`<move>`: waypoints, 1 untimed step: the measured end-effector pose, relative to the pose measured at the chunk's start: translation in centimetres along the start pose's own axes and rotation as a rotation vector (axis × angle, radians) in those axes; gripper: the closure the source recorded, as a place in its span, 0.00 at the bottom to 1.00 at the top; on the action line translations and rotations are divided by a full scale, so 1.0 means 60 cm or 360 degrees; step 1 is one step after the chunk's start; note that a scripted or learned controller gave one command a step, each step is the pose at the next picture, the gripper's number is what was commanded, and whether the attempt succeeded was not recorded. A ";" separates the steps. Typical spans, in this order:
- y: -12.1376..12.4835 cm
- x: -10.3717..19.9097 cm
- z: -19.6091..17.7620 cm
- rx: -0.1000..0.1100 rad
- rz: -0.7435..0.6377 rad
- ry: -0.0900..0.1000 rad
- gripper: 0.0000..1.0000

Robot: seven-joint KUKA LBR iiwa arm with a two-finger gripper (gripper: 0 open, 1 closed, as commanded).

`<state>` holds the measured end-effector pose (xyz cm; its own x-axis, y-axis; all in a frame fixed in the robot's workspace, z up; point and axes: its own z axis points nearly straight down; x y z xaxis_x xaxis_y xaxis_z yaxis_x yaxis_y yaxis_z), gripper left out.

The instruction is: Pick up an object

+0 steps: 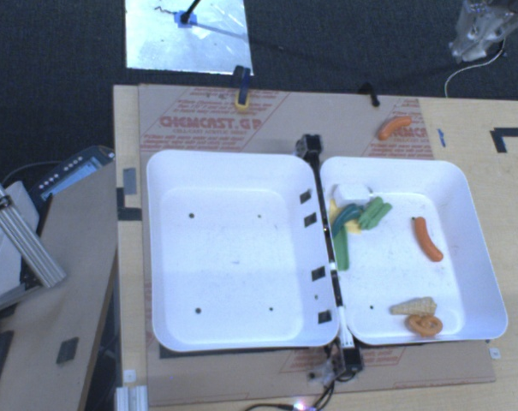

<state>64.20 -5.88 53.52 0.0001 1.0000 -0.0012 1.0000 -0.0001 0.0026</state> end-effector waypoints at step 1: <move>0.045 -0.059 0.000 -0.0002 0.0001 -0.0002 1.00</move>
